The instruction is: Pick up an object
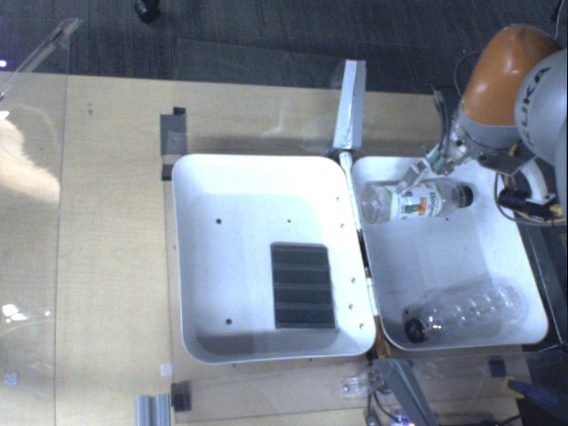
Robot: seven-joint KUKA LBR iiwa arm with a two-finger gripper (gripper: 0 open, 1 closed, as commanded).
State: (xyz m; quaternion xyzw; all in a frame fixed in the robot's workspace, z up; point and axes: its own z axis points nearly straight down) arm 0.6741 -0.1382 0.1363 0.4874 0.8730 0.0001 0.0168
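The pincer (424,169) hangs over the labelled bottle (415,201) by the right bin's (532,282) far rim; its spread I cannot tell. Open floor separates it from the clear bottle (461,311).

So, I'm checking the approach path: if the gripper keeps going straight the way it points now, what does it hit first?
Most likely the small clear bottle lying in the right bin; the gripper points down-left right at it. Depth is unclear, so contact may already exist.

lettering "ku" (548,105) in dark capitals on the grey arm (541,118), cut off at the frame edge. small clear bottle (415,201) in the right bin (461,264): orange-and-white label (421,204), print too small to read.
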